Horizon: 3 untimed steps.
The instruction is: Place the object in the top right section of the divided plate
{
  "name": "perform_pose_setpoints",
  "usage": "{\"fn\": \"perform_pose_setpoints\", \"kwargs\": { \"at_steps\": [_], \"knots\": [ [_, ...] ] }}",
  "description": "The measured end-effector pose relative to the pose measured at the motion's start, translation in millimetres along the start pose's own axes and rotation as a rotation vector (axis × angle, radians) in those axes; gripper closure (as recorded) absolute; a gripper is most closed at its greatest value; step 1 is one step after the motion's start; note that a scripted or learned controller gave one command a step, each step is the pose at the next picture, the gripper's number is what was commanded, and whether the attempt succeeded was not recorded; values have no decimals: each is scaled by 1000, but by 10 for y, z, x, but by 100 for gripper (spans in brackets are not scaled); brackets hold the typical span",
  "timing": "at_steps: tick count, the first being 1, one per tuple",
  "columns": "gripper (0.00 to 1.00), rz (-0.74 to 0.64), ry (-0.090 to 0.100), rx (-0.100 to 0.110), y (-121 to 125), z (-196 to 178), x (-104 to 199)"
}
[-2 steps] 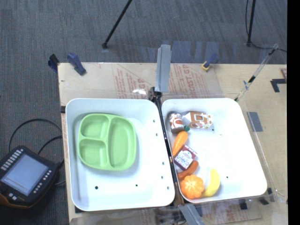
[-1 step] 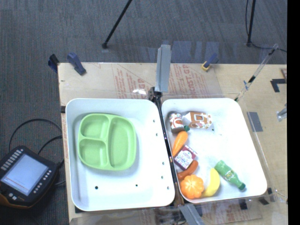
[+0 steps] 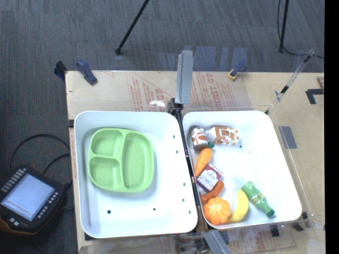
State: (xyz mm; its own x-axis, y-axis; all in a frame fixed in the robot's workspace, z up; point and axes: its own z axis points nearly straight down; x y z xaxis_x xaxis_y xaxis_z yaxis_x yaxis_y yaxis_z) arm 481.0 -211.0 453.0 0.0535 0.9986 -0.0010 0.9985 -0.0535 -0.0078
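Note:
A light green divided plate (image 3: pixel 122 160) lies in the left white bin (image 3: pixel 95 221), with two small sections on its left side and one long section on its right. The right white bin (image 3: pixel 265 152) holds the loose items: a small carton (image 3: pixel 225 135), a round white and red cup (image 3: pixel 199 137), a carrot (image 3: pixel 203 161), a red packet (image 3: pixel 209 177), a sausage-like red piece (image 3: pixel 212 191), an orange (image 3: pixel 217 210), a banana (image 3: pixel 240 206) and a green bottle (image 3: pixel 257 198).
A grey upright post (image 3: pixel 184 81) stands behind the seam between the bins. Blue clamps (image 3: pixel 86 72) and a yellow clamp (image 3: pixel 233 74) sit on the cardboard-covered bench. A teach pendant (image 3: pixel 29 197) lies on the floor at the left. Tripod legs (image 3: pixel 135 23) stand behind the bench.

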Motion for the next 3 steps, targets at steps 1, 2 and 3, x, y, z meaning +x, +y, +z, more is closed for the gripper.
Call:
{"fn": "perform_pose_setpoints", "kwargs": {
  "at_steps": [1, 2, 3],
  "knots": [
    [100, -7, -1, 2, 18, -84, 5],
    [100, -14, -1, 5, 35, -168, 12],
    [100, -22, -2, 7, 52, -252, 19]
  ]
}}
